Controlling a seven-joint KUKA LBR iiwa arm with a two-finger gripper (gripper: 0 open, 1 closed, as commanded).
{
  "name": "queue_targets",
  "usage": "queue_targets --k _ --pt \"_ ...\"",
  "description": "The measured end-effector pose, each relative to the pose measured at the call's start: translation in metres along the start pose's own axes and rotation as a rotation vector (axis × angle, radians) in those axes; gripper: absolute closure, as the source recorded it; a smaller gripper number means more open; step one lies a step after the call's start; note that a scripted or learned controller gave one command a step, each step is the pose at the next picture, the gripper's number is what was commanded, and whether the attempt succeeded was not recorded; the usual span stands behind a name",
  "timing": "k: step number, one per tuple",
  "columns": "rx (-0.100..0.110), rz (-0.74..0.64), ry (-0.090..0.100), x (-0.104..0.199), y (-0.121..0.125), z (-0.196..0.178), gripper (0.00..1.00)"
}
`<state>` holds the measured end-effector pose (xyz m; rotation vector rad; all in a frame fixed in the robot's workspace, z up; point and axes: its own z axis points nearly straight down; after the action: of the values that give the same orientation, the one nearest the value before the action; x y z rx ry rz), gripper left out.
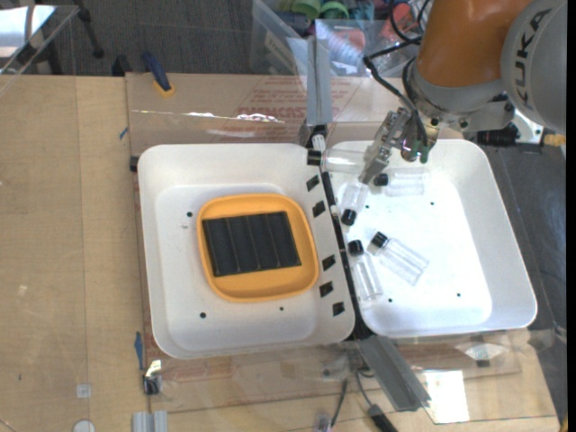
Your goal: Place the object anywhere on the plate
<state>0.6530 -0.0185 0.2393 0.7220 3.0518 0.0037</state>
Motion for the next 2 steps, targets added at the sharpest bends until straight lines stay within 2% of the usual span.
queue_targets --k 1,2 --pt "0.000 -0.104 -0.001 -0.008 -0.003 -0.007 1.00" --pt "0.001 -0.102 -0.001 -0.026 -0.048 -0.052 1.00"
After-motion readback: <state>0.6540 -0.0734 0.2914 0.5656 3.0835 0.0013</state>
